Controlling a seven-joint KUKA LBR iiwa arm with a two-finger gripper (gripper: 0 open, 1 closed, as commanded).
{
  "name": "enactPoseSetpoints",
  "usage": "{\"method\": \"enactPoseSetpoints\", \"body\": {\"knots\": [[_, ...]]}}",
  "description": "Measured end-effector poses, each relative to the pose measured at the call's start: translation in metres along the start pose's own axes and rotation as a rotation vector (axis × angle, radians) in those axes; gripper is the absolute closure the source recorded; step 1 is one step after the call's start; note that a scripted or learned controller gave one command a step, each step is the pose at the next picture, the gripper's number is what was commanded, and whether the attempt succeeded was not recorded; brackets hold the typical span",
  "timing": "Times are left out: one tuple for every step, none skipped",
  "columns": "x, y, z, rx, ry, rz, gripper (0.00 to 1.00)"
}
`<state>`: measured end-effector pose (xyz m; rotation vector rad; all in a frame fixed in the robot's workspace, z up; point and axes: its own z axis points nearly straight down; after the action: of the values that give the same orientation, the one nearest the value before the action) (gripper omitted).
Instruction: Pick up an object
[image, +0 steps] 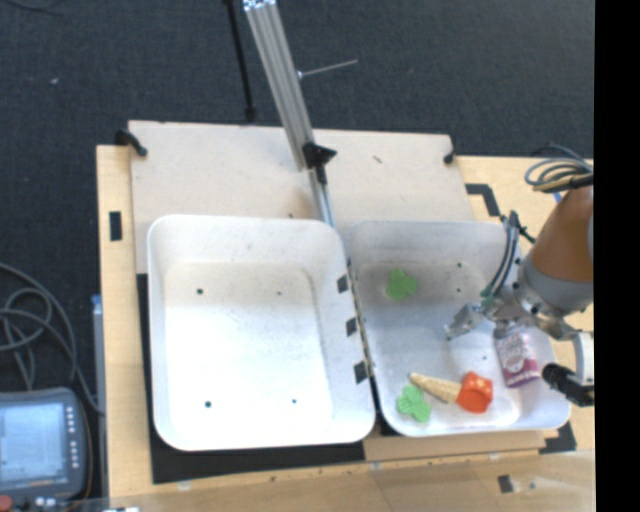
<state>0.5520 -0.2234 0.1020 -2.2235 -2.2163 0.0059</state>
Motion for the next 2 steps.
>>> {"method": "enactPoseSetpoints", "body": {"knots": [[-0.001,0.002,-0.015,-0.01,-0.001,0.005,1.0],[0.007,0.009,-0.067,-0.011,-0.001,-0.007,1.0]]}}
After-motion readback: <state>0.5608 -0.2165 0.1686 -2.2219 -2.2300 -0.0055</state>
